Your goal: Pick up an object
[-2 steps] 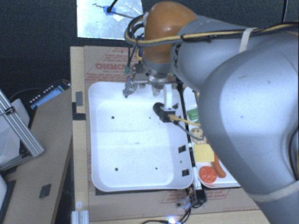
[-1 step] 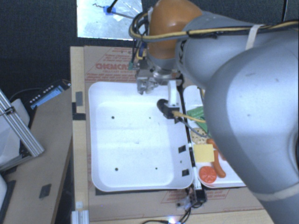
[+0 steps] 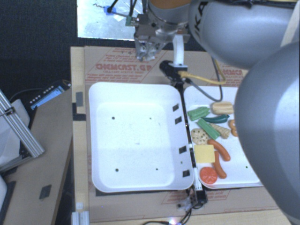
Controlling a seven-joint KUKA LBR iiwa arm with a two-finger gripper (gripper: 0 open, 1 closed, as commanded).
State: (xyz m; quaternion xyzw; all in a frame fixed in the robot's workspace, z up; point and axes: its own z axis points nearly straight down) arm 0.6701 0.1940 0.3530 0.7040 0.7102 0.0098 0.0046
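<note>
My fingers (image 3: pixel 148 50) hang above the far rim of the shallow white plastic left bin (image 3: pixel 101 125); can't tell if they're apart or together. Nothing visibly held. Toy food pile, green pods (image 3: pixel 198 112), orange sausage (image 3: pixel 220 150), yellow cheese square (image 3: pixel 204 153), sits in the right bin (image 3: pixel 239 168). I'd swing right, descend centred on one piece. Cardboard underlay reads "CHEMCAST" (image 3: pixel 115 66).

Even bright light, soft focus

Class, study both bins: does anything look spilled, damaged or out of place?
Nothing stands out. The toy foods, such as the yellow cheese slice and red tomato, all lie inside the right bin. The gripper sits above the bench beyond the left bin.
</note>
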